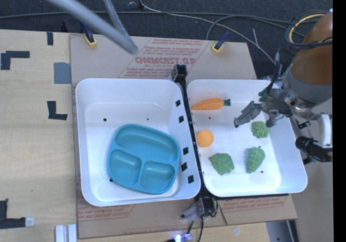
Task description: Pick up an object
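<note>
end effector [258,116] spread open, above green toy [260,130]

Red print runs along the far edge of the cardboard sheet [162,54] that lies under the two bins. Its large line [164,60], just beyond the bins' far rims, seems to read "CHEMCAST GP", though the last letters are blurred and partly hidden behind the black clip [179,73] at the bins' junction. The smaller red lines [178,45] above it are too fine to read
</note>
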Robot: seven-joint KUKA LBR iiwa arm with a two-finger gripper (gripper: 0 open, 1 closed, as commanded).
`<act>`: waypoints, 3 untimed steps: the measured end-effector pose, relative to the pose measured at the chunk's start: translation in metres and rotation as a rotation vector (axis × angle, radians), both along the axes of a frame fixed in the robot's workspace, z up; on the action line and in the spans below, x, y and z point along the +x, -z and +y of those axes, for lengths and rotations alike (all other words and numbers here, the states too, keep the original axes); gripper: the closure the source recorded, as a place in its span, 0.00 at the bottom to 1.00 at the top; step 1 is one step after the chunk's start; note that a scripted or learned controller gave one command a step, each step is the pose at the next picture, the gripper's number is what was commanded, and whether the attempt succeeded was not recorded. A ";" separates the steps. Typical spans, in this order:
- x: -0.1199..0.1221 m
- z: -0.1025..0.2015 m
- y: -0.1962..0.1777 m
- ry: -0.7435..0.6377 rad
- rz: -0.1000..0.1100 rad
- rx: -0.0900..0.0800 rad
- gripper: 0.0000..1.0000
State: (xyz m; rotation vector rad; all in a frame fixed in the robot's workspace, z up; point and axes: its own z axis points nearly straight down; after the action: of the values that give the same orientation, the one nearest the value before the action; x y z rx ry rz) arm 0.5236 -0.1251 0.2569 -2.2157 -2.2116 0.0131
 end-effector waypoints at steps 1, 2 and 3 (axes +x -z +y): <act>0.002 0.000 -0.006 -0.003 -0.012 -0.002 0.00; 0.000 0.003 0.037 -0.002 -0.009 -0.002 0.00; 0.002 0.011 0.098 -0.003 -0.008 -0.001 0.00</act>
State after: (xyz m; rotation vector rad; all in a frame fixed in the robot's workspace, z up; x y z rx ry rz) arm 0.5255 -0.1140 0.1591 -2.2173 -2.2191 0.0059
